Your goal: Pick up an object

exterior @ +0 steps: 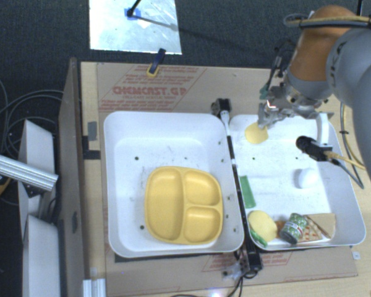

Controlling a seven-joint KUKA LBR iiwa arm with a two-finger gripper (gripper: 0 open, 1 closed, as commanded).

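Two white bins sit side by side on the worktop (154,88), which is covered with brown cardboard printed in red. The left bin (120,135) holds one thing — a yellow divided tray (183,204) with three compartments, lying flat toward the near side.

The right bin (346,218) holds several items. A pale yellow round piece (256,134) lies in the far left corner. A small white ball (306,177) rests near the middle right, well apart from the rest. A green strip (247,191) lies along the left wall. At the near edge: a yellow lemon-like object (263,224), then just beside it a small green can (292,231), touching or overlapping a pizza-slice toy (314,228) — the exact contact is hard to tell.

The arm (334,48) comes in from the right, grey with an orange section above the wrist. The claw (269,112) hangs over the far left corner of the right bin, directly above the pale yellow round piece and very close to it. Whether its fingers touch the piece, and whether it is wide or narrow, cannot be told — the tip is small and blurred. Nothing is visibly held.

A black cylindrical part (310,147) sticks out over the bin below the wrist.

Behind the bins, a shiny square sheet (136,17) lies on the dark floor. Cables (12,113) trail at the left.
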